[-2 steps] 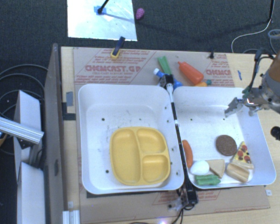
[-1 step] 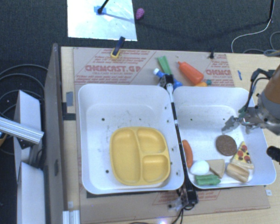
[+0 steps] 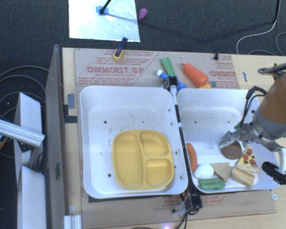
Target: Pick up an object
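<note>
Over the right bin [image 3: 214, 104], the gripper [image 3: 233, 140] hangs low above the food toys heaped in the near corner. Whether it is clenched or released I cannot tell from up here, and nothing I can see sits in its grasp. Right under its tip lies a brown round patty [image 3: 232, 151]. Just beyond that, toward the front rim, sit a pizza slice [image 3: 248, 157] and a piece of bread [image 3: 243, 175]. To the gripper's left lie a tan wedge [image 3: 221, 170], a white egg [image 3: 204, 171], a green piece [image 3: 211, 184] and an orange sausage [image 3: 192, 156]. Well off to its left, the other bin [image 3: 100, 104] carries a yellow divided tray [image 3: 143, 158].
</note>
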Tool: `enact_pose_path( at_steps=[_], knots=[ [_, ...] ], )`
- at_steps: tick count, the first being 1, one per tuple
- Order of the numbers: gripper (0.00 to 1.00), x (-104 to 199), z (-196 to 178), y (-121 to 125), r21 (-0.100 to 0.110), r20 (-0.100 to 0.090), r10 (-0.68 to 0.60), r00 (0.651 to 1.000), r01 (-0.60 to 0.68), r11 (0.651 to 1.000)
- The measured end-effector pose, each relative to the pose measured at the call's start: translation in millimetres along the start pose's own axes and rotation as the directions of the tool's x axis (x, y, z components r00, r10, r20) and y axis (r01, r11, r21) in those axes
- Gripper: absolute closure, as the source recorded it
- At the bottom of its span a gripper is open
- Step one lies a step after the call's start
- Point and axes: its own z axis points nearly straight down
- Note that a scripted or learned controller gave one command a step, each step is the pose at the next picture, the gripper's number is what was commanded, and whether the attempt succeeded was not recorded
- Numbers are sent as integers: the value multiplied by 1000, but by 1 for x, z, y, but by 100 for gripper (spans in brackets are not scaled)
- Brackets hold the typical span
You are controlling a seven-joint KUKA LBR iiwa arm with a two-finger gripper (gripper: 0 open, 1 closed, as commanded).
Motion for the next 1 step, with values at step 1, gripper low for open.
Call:
enact_pose_path(
  at_steps=[1],
  knots=[
    [0,-6,25,-13,-6,2,0,1000,0,1000]
  ],
)
